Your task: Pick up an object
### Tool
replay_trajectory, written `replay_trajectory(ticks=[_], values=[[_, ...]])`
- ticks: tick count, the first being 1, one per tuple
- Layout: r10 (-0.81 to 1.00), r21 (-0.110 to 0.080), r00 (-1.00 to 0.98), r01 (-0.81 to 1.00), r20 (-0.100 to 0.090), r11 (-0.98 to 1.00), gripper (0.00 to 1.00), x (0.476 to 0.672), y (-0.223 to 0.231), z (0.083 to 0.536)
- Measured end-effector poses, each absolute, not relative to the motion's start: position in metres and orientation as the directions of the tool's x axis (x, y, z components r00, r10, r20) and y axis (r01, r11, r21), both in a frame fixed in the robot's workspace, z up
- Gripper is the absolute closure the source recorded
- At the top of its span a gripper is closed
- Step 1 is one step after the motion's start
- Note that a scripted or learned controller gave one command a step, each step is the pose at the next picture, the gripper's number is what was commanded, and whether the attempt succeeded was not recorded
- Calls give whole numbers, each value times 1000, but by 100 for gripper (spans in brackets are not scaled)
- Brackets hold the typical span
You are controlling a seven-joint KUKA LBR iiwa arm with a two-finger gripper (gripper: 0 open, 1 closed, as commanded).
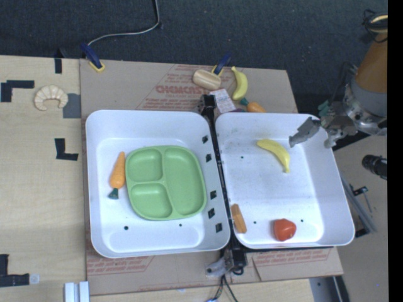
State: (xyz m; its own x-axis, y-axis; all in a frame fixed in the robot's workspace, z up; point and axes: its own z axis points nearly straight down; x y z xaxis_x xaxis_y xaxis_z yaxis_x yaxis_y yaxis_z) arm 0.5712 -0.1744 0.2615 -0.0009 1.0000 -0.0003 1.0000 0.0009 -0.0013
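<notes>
1. Grey two-finger gripper hovers over the right white bin's upper right corner, fingers spread wide, holding nothing
2. Yellow curved plastic banana lies just left of it

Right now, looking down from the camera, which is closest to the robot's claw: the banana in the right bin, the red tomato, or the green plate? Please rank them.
Measured from the gripper over the right bin's far right corner:
1. Banana, just left of it in the right bin.
2. Red tomato, at that bin's near edge.
3. Green plate, across in the left bin.
</notes>
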Motion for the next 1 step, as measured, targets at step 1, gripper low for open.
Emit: replay_trajectory(ticks=[1], values=[[1000,5,-2,1000,-1,2,0,646,-156,87]])
